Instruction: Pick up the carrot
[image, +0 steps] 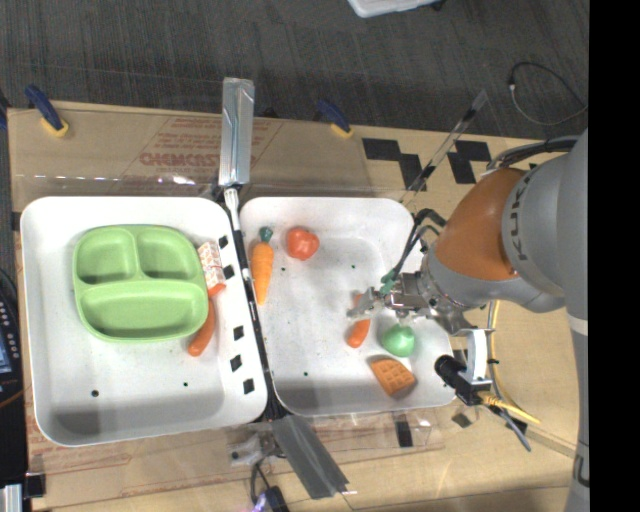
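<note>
Grey arm (520, 250) reaches in from three o'clock — two-finger gripper (372, 300), grip state unreadable; long orange carrot (261, 270) lies untouched at nine o'clock.

Two white bins (40, 300). Beside the green tray (140, 280): one small packet (211, 264), one orange sausage (202, 335). Two carrots (262, 268), one tomato (301, 242), one green ball (398, 341), one waffle (392, 375).

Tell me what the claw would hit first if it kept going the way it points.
The claw points left across the right bin. The small orange piece just below its tip seems nearest; farther on lies the carrot. Depth is unclear.
</note>
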